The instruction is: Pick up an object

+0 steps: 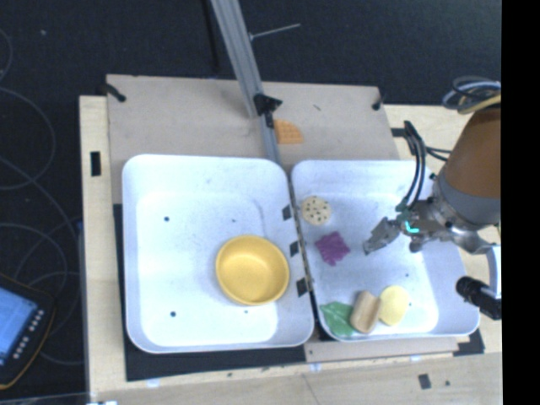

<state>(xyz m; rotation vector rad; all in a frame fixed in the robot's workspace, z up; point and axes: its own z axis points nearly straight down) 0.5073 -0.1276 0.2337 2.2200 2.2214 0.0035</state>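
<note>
— Bench [194,125] first: what sits on it?

— Two white bins side by side. I see a yellow bowl [251,269] upright in the left bin [169,192]. The right bin [363,184] holds a round speckled disc [315,210], a purple block [332,247], and along its near edge a green piece [337,315], a tan roll [364,311] and a yellow lump [394,305].

— Long axes?

— The roll runs near-to-far, slightly tilted.

— Gripper [377,236]?

— It hangs just right of the purple block, pointing left. I cannot tell how its tips stand.
</note>
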